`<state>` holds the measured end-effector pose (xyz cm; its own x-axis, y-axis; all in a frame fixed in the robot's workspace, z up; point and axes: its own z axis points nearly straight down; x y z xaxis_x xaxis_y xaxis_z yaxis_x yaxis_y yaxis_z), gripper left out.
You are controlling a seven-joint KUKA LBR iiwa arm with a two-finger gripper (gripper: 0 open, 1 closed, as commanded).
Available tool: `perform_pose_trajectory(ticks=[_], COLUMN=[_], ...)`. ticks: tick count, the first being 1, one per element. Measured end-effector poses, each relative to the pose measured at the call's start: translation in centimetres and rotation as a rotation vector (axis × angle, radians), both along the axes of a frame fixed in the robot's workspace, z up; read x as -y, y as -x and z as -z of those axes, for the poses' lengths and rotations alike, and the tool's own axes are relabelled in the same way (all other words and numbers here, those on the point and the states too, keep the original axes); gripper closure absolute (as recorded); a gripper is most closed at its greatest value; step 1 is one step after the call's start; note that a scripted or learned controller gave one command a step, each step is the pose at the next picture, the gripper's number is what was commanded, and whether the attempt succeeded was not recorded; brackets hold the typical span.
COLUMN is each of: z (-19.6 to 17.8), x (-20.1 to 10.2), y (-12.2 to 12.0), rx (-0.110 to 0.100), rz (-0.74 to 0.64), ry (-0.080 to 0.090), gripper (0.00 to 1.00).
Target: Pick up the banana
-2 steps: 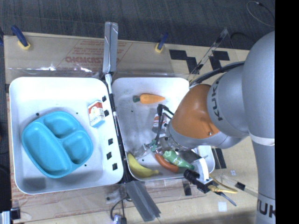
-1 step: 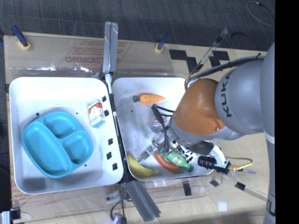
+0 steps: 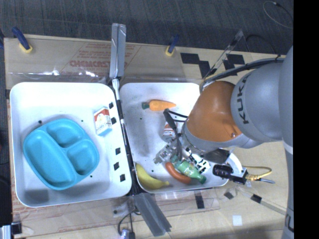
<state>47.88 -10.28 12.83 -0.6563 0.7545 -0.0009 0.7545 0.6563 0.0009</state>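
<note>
Bins sat side by side on the bench: the left bin held a blue divided plate and, near its right wall, a small red and white carton. Across the divider, the right bin carried the banana in its lower left corner, lying close against the front wall and just beside the divider. A carrot lay well apart near the back. To the banana's right sat a tight cluster, a red sausage-shaped item touching a green bottle, and over that cluster hung the gripper, under the orange wrist. How far its fingers stood apart could not be told, since the arm's bulk and the clutter hid them, and nothing was visibly between them. The gripper seemed nearer the red and green items than the banana, so a descent from there risked closing on the wrong thing. The banana's place in the corner also left little room for a finger beside the walls, so a grasp could slip or push it along
</note>
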Motion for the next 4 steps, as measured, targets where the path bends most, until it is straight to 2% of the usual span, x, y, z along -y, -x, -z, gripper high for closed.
perform_pose_trajectory(ticks=[1,2,3,4], z=[-6.8,-6.8,0.4,3.3], x=[-3.2,-3.2,-0.1,-0.1], y=[0.1,0.1,0.3,-0.2], rx=[-0.004,-0.004,-0.008,0.012], rz=[0.626,0.626,0.362,0.066], ry=[0.000,0.000,-0.001,0.005], gripper=[1.00,0.00,0.00,0.00])
